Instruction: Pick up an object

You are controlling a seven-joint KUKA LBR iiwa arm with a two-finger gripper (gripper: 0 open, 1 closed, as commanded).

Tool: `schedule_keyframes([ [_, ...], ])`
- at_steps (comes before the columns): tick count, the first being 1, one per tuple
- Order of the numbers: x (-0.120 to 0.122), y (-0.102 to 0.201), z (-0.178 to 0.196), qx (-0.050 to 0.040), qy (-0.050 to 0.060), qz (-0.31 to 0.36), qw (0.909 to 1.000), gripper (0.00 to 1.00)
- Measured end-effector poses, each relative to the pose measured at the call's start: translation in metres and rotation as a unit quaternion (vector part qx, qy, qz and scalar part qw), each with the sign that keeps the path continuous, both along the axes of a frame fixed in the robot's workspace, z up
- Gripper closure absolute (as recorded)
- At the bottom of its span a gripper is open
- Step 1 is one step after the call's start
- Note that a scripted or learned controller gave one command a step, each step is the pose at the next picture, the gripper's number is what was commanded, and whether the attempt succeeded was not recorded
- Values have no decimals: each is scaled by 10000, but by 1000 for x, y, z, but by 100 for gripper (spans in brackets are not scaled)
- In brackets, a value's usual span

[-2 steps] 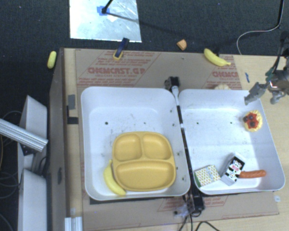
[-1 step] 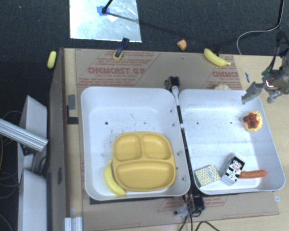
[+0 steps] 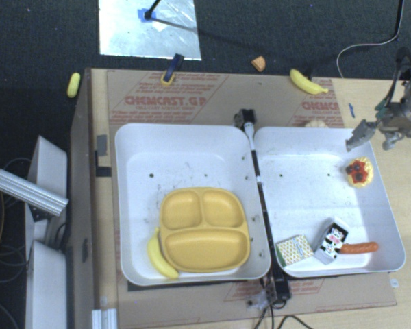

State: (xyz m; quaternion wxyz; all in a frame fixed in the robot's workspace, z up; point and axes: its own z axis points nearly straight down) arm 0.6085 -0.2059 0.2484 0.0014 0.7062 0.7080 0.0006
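The claw (image 3: 373,134) is hanging open and holding nothing at the right edge of the frame, above the right bin (image 3: 308,157), near a pizza toy (image 3: 359,172).

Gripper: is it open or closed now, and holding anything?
Gripper: open, holding nothing, above the right bin's far right corner.

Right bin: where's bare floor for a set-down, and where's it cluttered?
Right bin: bare across the upper-left and middle, between the divider and the small red-and-yellow item by the right wall. Crowded along the front edge: green packet, black-and-white box and orange stick lie close together. Gripper sits at the upper-right corner.
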Motion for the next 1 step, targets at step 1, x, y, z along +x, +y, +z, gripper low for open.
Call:
schedule_keyframes([
  [1, 17, 0, -5, 0, 1, 6, 10000, 0],
])
